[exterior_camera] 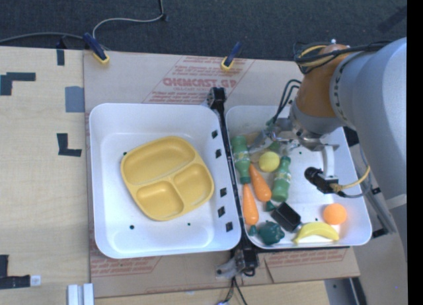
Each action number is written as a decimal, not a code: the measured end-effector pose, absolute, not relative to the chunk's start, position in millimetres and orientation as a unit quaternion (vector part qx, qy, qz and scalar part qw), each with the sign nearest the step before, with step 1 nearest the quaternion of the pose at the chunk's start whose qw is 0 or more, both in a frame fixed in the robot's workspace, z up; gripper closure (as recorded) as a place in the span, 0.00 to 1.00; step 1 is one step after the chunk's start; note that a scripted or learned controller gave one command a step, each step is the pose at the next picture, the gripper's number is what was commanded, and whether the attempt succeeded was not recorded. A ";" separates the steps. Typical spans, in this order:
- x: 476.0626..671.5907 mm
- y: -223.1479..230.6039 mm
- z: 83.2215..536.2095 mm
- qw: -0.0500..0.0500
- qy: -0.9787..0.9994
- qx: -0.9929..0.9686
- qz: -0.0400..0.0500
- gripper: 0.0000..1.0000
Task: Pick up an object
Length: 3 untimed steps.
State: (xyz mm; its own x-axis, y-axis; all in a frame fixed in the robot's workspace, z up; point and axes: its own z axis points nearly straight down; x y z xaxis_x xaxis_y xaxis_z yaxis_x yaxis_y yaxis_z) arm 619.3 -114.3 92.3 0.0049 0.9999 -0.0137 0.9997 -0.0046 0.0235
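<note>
Brown cardboard (132, 79) covers your bench under two white bins, with dark carpet beyond its far edge; look in the right bin (357, 231) for the pickable things; a yellow lemon (269, 161) lies near its far left part, just beside two orange carrots (260, 183) and green bottles (281, 181); nearer you lie a black block (287, 216), a dark green piece (269, 232), a banana (316, 232) and an orange ball (335, 214); the gripper (281, 137) hangs just above the lemon at the far side, and you cannot tell whether its fingers are parted or closed, nor whether they touch anything; the left bin (106, 178) holds a yellow divided plate (166, 177); two clamps (96, 46) pin the cardboard's far edge.
</note>
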 end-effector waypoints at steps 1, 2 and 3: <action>601.5 -120.4 90.3 0.008 0.707 0.708 0.004 0.00; 601.3 -117.8 99.3 0.004 0.707 0.707 0.004 1.00; 592.2 -59.6 184.7 0.000 0.708 0.706 0.000 1.00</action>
